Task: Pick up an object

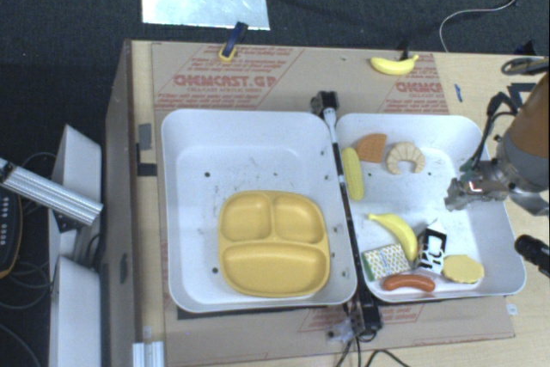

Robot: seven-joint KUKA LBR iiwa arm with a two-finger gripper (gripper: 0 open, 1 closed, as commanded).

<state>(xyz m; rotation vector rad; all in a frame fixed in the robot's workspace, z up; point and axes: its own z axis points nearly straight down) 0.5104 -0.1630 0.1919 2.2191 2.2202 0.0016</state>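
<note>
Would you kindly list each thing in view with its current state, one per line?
yellow divided tray: lying flat in the left bin, holding nothing
corn cob: lying along the right bin's left wall
croissant: resting beside the orange slice
banana: lying in the right bin
sausage: lying by the front wall
second banana: on the bench, outside the bins
tool: over the right bin, nothing visibly held
</note>
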